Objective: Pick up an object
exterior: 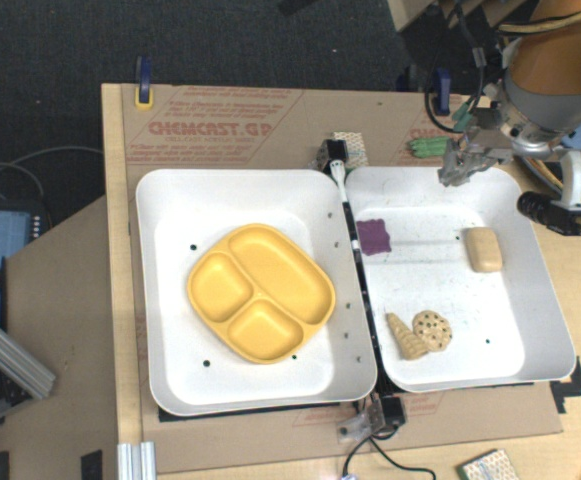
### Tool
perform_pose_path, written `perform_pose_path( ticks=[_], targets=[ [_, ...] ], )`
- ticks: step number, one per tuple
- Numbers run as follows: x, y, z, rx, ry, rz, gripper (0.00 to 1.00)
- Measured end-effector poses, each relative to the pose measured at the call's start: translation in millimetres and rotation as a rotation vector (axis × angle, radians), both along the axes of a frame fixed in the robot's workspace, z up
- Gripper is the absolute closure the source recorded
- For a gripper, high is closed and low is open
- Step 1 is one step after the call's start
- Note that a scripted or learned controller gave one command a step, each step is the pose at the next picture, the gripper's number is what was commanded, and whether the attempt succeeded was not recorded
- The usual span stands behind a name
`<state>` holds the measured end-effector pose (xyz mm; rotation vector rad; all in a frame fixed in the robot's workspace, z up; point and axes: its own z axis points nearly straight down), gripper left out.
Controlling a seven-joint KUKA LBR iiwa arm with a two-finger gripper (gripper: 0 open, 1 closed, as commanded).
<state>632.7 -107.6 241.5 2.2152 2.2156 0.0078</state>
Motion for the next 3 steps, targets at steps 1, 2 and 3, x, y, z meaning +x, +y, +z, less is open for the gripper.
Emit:
perform_pose_path(
  ticks=[1, 2, 3],
  targets=[
    [1.6, 17.9, -160.7, 0.005, 0.022, 0.001, 1.0],
    [-6.3, -37.9, -97.8, -0.002, 0.003, -0.005, 1.0],
    [-13.4, 13.0, -94.2, 0.005, 0.011, 0.004, 1.0]
  ],
)
